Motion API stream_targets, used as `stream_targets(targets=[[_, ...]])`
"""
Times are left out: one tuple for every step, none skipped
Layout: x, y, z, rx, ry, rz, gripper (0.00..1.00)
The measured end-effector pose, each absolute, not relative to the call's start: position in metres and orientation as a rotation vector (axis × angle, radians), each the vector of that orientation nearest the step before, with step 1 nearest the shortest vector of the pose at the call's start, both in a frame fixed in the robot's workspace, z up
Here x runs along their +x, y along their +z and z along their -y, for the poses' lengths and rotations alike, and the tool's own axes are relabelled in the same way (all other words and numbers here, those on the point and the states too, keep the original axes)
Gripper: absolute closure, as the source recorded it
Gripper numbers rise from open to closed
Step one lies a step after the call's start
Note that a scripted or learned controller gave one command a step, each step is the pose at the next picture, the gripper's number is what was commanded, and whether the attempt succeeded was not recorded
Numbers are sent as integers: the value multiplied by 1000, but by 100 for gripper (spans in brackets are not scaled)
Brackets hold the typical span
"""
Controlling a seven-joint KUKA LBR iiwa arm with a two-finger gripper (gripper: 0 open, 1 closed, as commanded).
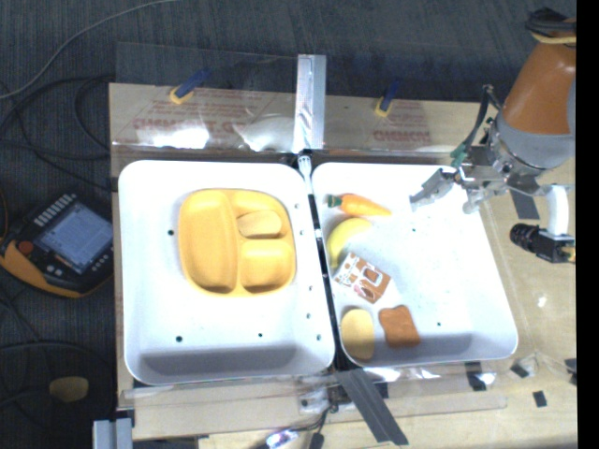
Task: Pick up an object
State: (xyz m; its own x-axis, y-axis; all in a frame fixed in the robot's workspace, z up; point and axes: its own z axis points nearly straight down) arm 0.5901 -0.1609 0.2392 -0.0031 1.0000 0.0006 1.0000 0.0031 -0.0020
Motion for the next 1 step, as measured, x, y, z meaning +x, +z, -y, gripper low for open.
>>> stream_targets(targets=[[632, 148, 108, -2187, 4, 2253, 0]])
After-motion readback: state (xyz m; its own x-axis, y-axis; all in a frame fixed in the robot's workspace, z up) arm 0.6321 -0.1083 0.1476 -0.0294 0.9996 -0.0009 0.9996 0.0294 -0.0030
